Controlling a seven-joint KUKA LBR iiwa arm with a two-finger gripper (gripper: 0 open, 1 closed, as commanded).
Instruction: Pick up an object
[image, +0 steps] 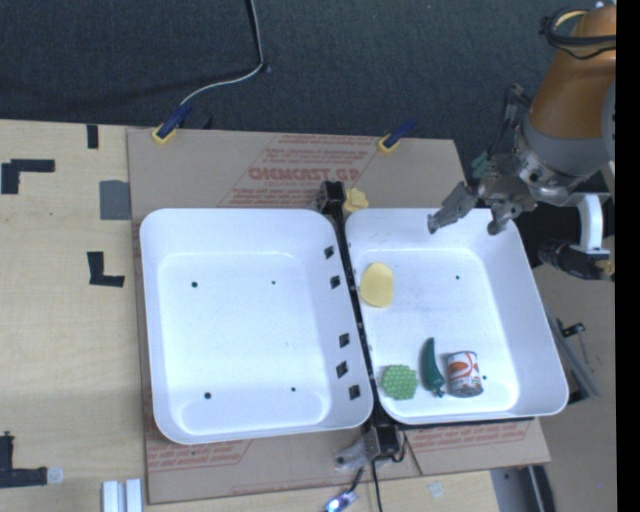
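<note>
Presently, operator, you have the following on the bench.

Arm: your grey arm (570, 110) with the orange band enters from the right and stands over the far right corner of the right bin (520, 300).
Gripper: your gripper (468, 221) has its two fingers spread wide apart, one fingertip (437, 222) over the bin's far edge, the other near the right rim. Nothing sits between them.
Yellow object: a pale yellow piece (377, 285) lies in the right bin close to the centre divider, well apart from your gripper.
Green ball: a bumpy green ball (399, 380) rests at the near left corner of the right bin.
Dark green object: a slim curved item (430, 365) lies just beside the ball.
Can: a small red-and-white can (463, 373) lies next to the dark green object; whether they touch cannot be told.
Left bin: the left bin (240, 320) adjoins the right one.
</note>
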